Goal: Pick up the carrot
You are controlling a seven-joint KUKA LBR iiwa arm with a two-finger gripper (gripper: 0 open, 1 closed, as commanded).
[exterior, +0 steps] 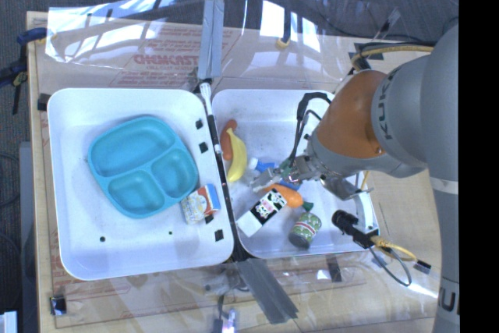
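Observation:
The carrot (291, 198) is a small orange piece lying in the right bin (257, 109), near its middle. It touches a black-and-white carton (267, 207) on its left. My gripper (282, 176) hangs directly over the carrot's upper edge, reaching in from the right under the grey arm with its orange band (351, 121). The gripper's body hides part of the carrot's top.
A yellow and orange banana-shaped toy (232, 150) lies by the divider, with a small blue item (265, 166) beside the gripper. A green can (304, 228) sits near the front wall. The left bin (70, 246) holds a blue divided plate (143, 165) and a small carton (199, 205).

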